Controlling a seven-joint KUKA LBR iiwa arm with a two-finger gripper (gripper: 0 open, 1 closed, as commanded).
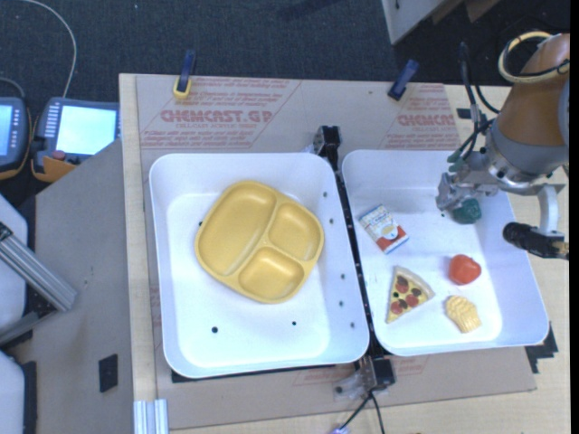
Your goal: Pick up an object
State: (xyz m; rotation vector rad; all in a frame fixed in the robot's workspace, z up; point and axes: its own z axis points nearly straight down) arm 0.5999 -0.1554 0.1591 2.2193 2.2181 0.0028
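Arm [534,107]: grey with an orange band; reaches in from the right and stands over the far part of the right bin.
Jaws [460,199]: lowered at the far right of the right bin, directly above the green object. Whether they are apart or together cannot be told; the wrist hides them.
Green object [468,211]: small, dark green, rounded; on the right bin floor, partly covered by the wrist. Whether it is clamped cannot be told.
Right bin [525,333]: shallow, white; carries five small things.
Carton [383,227]: small white box with a red and blue print; lies tilted near the bin's left wall, well apart from the green object.
Tomato [464,269]: red, round; near the bin's right side, on the near side of the green object and apart from it.
Pizza slice [406,294]: toy wedge with red dots; in the near middle of the bin, between the carton and the fries.
Fries [462,314]: yellow, ridged; just beside the pizza slice on its right, on the near side of the tomato.
Left bin [181,333]: shallow, white; touches the right bin along a dark joint.
Plate [261,240]: yellow, three compartments; lies flat at the middle of the left bin.
Desk [262,107]: brown board with red print; bears both bins.
Clamps [184,78]: one yellow and blue, one blue; on the far edge of the desk.
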